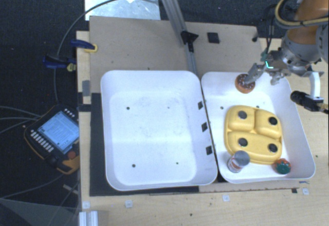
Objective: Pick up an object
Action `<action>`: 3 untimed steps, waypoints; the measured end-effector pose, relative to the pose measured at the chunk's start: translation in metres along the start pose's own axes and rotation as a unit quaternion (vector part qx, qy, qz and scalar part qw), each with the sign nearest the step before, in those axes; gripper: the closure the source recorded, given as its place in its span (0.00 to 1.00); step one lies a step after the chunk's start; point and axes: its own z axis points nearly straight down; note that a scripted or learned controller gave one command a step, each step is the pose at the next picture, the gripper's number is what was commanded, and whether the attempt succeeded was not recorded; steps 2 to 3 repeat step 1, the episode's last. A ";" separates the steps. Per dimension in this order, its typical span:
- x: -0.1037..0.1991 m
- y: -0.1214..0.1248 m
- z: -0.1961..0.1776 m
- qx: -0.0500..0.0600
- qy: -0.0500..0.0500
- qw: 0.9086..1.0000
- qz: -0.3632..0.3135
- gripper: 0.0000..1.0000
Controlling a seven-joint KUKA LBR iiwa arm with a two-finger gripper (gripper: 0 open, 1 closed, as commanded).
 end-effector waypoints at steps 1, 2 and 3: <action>0.000 0.001 -0.002 -0.002 0.000 1.000 0.000 0.00; 0.000 0.001 -0.002 -0.002 0.000 1.000 0.000 0.00; 0.000 0.001 -0.002 -0.002 0.000 1.000 0.000 0.00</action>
